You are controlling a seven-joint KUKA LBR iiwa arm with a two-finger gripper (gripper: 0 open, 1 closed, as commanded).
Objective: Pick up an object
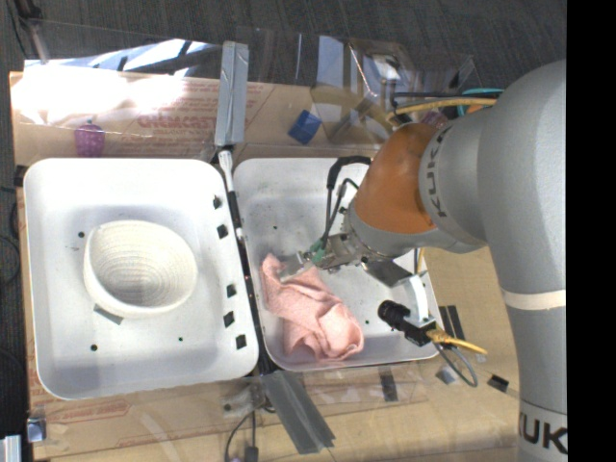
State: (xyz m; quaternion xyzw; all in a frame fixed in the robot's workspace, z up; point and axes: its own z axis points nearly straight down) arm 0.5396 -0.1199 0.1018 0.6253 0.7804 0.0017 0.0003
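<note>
The left bin [48, 287] contains a white ribbed bowl [140, 266], upright and set left of centre on the bin floor. Small dark marks dot the bin floor around the bowl. A flattened cardboard sheet [144, 114] with red lettering lies behind both bins, along their far edges. A small purple item [89, 140] sits on the cardboard near its left end. A small blue block [305, 126] sits on the cardboard behind the right bin [279, 186]. A grey tape strip [231, 94] runs across the cardboard toward the gap between the bins. Clear plastic packaging [371, 80] stands beside the blue block, to its right. The floor beyond the bench is dark carpet [289, 3].
</note>
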